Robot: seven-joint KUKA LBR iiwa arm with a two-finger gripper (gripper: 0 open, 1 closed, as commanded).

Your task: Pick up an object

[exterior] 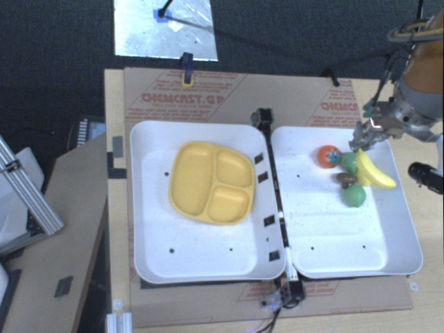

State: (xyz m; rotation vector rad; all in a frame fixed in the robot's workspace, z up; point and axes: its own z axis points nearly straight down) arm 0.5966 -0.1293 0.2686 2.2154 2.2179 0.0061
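In the right bin [326, 255] a cluster of toy food lies near the far right: a red tomato [328, 156], a yellow banana [375, 173], a green ball [354, 195], a second green piece [349, 164] and a small brown piece [345, 180]. My gripper [363, 137] hangs over the bin's far right part, just above and right of the tomato, close to the banana's upper end. Nothing shows between its fingers.
The left bin [149, 248] holds a yellow divided plate [211, 182]. A black divider with clips [272, 186] runs between the bins. Brown cardboard [229, 92] lies under both. The right bin's near half is bare white floor.
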